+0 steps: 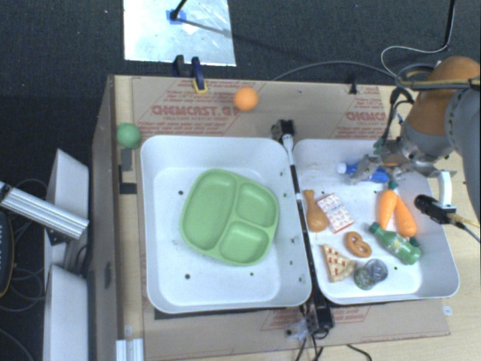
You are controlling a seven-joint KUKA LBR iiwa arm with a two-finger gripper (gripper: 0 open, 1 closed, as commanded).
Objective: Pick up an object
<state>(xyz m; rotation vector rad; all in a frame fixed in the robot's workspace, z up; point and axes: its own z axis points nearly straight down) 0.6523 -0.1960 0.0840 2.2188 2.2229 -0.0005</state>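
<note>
Hard to tell the gripper (373,166) grip. Sits low near carrots (394,210) in the right bin (451,280). Might slip off round toys.

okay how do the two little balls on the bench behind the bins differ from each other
The orange ball is orange; the green ball is green. The orange ball sits on the brown board behind the left bin; the green ball sits at that bin's far left corner, nearer the bench edge. Both are small, round and outside the bins.
</note>
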